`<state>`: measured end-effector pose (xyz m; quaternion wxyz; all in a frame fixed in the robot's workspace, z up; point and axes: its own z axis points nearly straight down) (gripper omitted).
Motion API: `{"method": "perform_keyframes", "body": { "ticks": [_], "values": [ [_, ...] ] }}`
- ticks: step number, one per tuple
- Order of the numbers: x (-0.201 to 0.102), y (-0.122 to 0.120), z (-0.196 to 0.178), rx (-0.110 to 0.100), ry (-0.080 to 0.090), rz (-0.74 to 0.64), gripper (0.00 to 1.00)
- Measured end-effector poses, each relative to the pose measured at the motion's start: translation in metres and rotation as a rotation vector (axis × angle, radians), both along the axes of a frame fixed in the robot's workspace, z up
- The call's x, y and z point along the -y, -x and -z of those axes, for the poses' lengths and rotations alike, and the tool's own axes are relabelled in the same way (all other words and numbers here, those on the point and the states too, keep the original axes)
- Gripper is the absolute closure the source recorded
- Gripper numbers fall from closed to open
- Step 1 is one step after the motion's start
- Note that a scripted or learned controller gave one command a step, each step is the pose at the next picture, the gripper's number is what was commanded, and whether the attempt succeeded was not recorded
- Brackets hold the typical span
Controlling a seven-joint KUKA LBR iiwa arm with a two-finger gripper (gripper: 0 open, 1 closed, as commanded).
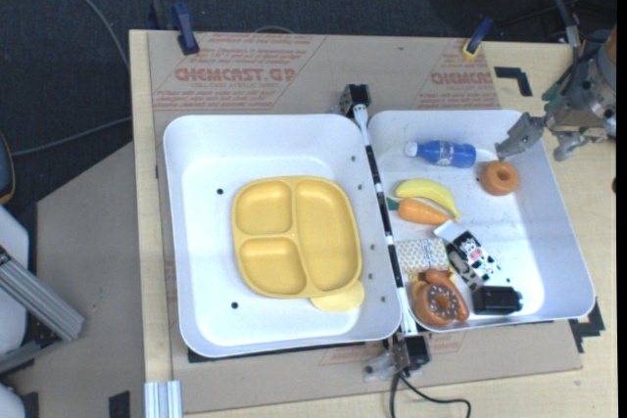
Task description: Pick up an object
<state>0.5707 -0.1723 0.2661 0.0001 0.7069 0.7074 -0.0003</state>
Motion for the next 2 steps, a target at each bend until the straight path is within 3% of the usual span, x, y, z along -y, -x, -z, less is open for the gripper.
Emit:
{"method": "perform_keyframes", "body": {
  "ticks": [1,2],
  "values": [
    [0.015,-0.049,0.170,0.001,0.000,-0.001,0.00],
    [0.033,-0.044,0.176,0.012,-0.015,-0.010,0.00]
  ]
}}
